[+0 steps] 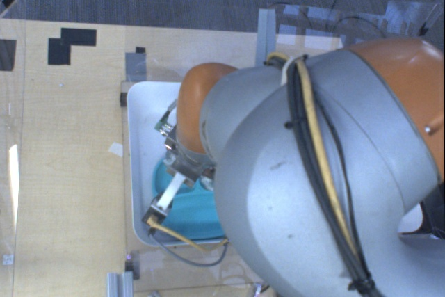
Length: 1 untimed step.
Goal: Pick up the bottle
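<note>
A teal-blue object [189,209], perhaps the bottle, lies in the near part of the left white bin [139,149]. Much of it is covered by the arm, so its shape is unclear. My gripper [182,167] hangs low over the bin, right at the teal object's upper left edge, below the orange wrist band [198,97]. Whether it touches the object is hidden from this angle.
The grey arm [313,177] covers the right half of the view, including most of the left bin and the right bin. Pale wooden bench [62,170] lies open to the left, with black marks [69,44] at the back left. A metal post [266,35] stands behind the bins.
</note>
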{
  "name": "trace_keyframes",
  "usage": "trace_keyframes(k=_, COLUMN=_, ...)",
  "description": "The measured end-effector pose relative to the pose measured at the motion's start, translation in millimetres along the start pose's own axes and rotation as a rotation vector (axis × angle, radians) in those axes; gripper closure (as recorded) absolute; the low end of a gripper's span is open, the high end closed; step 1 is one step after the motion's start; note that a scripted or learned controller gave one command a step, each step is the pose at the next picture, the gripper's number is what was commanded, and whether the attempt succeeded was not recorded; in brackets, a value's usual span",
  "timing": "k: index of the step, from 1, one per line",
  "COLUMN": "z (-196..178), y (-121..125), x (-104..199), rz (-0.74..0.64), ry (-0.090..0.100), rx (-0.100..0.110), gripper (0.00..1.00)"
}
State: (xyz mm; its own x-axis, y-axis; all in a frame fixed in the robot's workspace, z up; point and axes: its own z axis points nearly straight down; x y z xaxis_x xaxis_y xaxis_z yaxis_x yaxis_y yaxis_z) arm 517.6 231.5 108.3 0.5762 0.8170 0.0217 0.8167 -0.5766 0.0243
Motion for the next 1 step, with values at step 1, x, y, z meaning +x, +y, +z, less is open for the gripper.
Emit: trace_keyframes(k=1, z=-4.7, y=-1.8, x=-3.4, rz=-0.004, ry=-0.013, rx=0.011, gripper=1.00)
